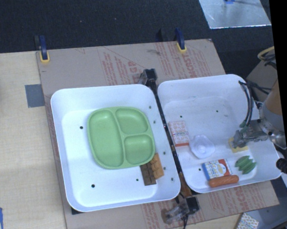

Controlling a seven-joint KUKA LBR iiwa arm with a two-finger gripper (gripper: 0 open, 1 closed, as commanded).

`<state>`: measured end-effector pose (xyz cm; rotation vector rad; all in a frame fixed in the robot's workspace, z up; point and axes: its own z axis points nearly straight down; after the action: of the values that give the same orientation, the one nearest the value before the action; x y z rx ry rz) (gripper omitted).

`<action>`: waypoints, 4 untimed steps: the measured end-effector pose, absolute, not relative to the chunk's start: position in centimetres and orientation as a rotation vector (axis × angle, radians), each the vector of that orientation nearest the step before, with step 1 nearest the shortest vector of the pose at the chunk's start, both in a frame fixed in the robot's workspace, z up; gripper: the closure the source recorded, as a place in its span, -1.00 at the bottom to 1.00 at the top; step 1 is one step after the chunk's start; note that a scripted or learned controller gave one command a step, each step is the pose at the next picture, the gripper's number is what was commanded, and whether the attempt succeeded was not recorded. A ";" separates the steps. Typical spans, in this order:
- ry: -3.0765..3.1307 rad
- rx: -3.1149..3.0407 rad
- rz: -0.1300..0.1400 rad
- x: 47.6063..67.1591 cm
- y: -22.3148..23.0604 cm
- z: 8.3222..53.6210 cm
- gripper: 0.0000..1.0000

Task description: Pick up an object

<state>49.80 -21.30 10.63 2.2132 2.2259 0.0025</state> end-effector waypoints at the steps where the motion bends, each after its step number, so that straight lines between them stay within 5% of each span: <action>1: 2.229 2.216 -0.002 49.6 -21.3 10.4 -1.00; 2: 2.231 2.214 -0.003 49.6 -21.4 11.4 1.00; 3: 2.232 2.213 -0.004 49.6 -21.4 11.4 -1.00; 4: 2.229 2.213 -0.001 54.2 -21.1 9.1 -1.00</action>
<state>54.22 -21.14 9.09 2.2129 2.2291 -0.0010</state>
